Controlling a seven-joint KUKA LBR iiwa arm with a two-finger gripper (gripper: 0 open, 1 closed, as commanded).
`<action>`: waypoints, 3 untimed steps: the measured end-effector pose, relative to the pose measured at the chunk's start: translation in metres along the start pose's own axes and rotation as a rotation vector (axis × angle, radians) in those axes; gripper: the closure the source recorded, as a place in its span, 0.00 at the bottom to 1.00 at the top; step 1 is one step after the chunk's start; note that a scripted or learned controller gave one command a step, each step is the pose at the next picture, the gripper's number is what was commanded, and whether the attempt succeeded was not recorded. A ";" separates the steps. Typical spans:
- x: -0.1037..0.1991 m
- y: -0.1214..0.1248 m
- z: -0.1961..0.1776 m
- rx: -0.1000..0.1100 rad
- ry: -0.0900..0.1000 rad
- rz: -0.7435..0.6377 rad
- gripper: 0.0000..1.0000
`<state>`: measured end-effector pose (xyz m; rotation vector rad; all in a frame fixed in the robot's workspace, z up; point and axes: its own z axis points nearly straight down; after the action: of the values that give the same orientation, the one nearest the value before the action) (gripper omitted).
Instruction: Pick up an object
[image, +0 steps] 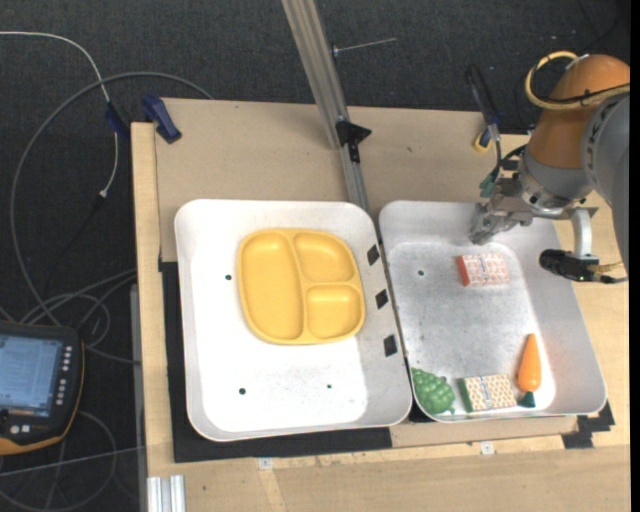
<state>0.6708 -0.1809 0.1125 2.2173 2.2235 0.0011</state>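
My gripper hangs over the far edge of the right bin, just up and left of a small red and white box. Nothing shows between its tips. In the near part of the same bin lie an orange carrot, a patterned box and a green bunch of grapes.
The left bin holds a yellow divided plate. A metal pole slants down to the gap between the bins. Black clips sit along the bins' shared edge. A tablet and cables lie off the bench at left.
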 end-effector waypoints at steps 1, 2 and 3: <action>0.005 -0.005 -0.061 -0.007 -0.001 0.001 1.00; 0.005 -0.004 -0.091 -0.004 -0.001 0.001 1.00; 0.064 -0.014 -0.105 0.002 0.004 -0.004 1.00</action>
<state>0.6560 -0.1165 0.2179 2.2157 2.2307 0.0036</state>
